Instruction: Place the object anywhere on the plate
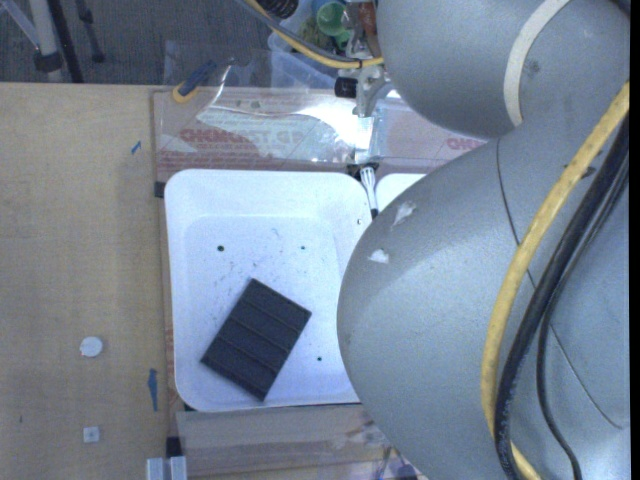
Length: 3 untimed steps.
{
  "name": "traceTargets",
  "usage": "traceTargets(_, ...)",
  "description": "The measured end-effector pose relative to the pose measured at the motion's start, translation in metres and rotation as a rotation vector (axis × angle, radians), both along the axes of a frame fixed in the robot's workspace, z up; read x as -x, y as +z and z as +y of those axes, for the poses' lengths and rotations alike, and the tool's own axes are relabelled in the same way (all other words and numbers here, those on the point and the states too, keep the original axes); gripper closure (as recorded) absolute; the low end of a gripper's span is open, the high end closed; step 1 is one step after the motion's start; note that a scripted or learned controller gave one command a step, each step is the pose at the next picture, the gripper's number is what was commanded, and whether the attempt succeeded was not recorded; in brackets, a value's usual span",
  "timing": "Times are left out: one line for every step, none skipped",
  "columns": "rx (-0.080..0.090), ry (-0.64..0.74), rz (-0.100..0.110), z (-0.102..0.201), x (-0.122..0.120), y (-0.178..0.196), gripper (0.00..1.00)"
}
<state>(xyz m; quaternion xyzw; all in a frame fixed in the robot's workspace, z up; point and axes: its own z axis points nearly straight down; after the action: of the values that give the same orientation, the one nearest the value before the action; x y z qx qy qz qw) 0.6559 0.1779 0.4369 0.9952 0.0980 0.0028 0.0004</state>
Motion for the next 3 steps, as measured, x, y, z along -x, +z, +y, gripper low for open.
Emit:
traceTargets(0.002,0.324,0.01,0.04,-0.003,-0.003,1.0)
traceTargets(0.003,0.328,0.014,0.043,-0.002,0.007,1.0)
traceTargets(0.005,0.333,0.015,0.045,-0.001,0.016,1.0)
